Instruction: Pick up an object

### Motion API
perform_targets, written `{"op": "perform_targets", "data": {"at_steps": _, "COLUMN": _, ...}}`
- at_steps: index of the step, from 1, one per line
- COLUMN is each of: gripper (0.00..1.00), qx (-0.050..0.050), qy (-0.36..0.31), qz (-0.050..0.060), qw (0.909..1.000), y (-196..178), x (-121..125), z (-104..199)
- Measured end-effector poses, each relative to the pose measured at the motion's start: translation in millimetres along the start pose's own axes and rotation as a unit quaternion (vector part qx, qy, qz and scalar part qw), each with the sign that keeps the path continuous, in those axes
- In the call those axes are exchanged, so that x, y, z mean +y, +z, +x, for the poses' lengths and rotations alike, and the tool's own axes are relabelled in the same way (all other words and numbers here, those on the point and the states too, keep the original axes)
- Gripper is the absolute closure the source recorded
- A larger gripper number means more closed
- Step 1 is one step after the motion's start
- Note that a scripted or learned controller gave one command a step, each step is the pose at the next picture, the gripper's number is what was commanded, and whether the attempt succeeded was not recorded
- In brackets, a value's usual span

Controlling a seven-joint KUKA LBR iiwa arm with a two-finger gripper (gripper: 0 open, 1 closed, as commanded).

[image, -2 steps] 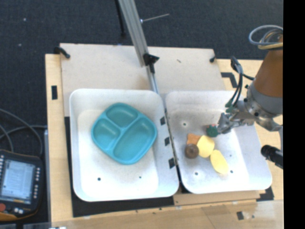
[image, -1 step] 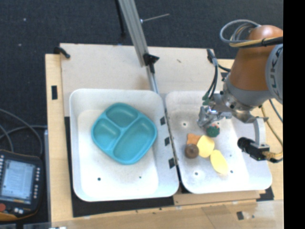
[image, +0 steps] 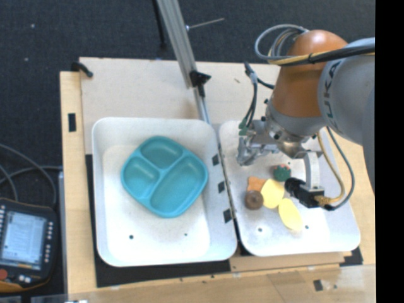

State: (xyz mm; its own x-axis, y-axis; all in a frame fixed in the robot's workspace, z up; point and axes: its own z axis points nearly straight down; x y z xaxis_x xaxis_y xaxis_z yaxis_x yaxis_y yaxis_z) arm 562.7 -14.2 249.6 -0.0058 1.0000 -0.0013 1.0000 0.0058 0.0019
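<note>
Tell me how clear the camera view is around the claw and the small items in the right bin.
Camera view: lighting is even, with mild glare on the orange band. The claw is slightly blurred and its metal merges with the white right bin. The yellow pieces and brown disc are soft but distinguishable.

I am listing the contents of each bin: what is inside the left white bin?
The left bin holds a teal divided plate, lying flat with nothing visible in its compartments. The bin floor beneath the plate is covered.

A divided tray [image: 165, 175] lies in the left bin [image: 107, 232]; several small pieces [image: 273, 194] (clustered together) lie in the right bin [image: 328, 232].
</note>
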Motion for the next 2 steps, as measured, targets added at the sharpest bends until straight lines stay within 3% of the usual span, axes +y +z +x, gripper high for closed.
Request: {"op": "perform_targets", "data": {"at_steps": 2, "gripper": 1.00, "qx": 0.000, "qy": 0.000, "qz": 0.000, "qw": 1.0000, "y": 10, "x": 50, "z": 98}}
